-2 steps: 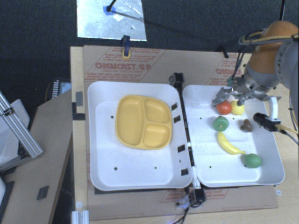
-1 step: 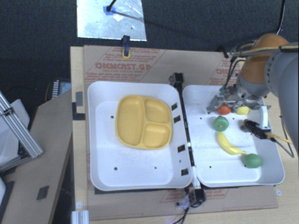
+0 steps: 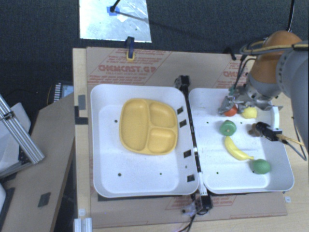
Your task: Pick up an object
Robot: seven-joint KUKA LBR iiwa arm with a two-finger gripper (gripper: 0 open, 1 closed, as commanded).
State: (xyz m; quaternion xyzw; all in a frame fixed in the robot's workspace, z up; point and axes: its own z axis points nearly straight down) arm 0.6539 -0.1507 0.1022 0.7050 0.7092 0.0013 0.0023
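My gripper (image 3: pixel 228 106) is low over the far part of the right bin (image 3: pixel 212 178), with the grey arm coming in from the right. A small red-orange object (image 3: pixel 231 112) lies right at the gripper's tip, partly hidden by it. A yellow lemon-like fruit (image 3: pixel 249 112) sits just to its right. A green round fruit (image 3: pixel 228 127) lies a little nearer the camera. A yellow banana (image 3: pixel 237 150) and a second green fruit (image 3: pixel 261 166) lie toward the bin's front right. A small brown piece (image 3: pixel 253 128) rests right of the first green fruit.
The left bin (image 3: pixel 104 168) holds a yellow divided plate (image 3: pixel 147 126) at its middle. A black divider strip (image 3: pixel 189 129) runs between the two bins. Bare white floor shows along the right bin's left side and front.
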